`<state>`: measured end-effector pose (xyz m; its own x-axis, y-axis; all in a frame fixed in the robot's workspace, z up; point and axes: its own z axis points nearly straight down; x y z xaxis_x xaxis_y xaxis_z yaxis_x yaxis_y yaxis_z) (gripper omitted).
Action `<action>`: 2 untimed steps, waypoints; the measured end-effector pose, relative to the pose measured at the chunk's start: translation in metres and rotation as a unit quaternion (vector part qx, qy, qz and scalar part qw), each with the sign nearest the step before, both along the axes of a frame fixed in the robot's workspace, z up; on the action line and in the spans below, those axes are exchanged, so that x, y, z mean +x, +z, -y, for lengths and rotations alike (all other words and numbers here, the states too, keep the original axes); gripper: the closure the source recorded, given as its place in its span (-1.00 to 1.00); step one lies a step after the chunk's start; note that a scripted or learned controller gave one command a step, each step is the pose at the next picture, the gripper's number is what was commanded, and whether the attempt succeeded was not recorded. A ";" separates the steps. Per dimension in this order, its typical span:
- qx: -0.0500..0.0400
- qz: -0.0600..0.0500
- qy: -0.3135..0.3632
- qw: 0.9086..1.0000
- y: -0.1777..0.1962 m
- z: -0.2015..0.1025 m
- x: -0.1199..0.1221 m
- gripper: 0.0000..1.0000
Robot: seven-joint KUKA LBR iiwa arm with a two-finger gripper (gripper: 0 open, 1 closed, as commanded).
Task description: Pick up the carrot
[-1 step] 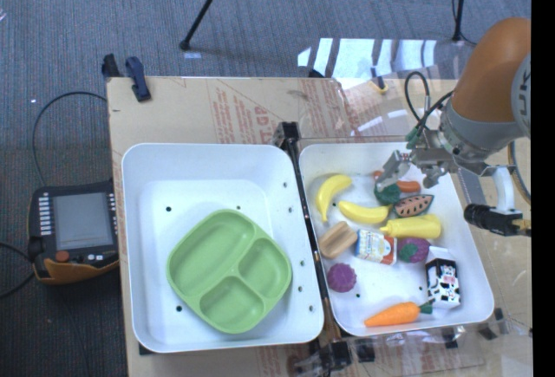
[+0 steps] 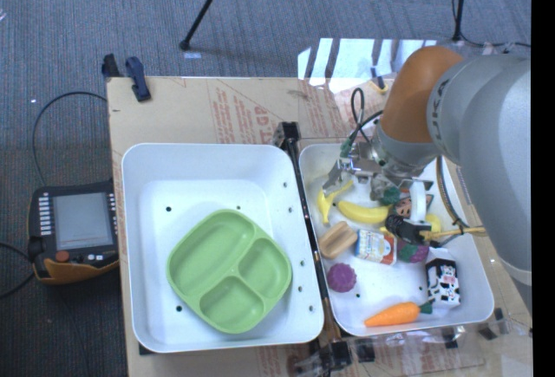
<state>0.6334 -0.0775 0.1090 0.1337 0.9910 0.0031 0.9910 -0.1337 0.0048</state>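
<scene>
The carrot (image 2: 393, 314) lies at five o'clock from the fingers (image 2: 368, 178) — well apart, long axis nearly left-right; whether they're open, I cannot tell.

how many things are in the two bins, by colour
Clearly countable, some by the gripper hidden:
green: 1, plate, left bin
yellow: 2, bananas
orange: 1, carrot
purple: 1, ball
tan: 1, hot dog
black and white: 1, cow
white and red: 1, carton
total: 8
</scene>
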 end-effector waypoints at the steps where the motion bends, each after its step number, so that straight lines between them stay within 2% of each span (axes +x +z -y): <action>1: 0.000 -0.007 0.039 0.999 -0.025 0.011 -0.063 -1.00; 2: 0.000 -0.005 0.210 0.978 0.013 0.097 -0.140 -1.00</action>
<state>0.4935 -0.1746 0.1220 -0.2851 0.9585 0.0032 0.9585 0.2851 -0.0051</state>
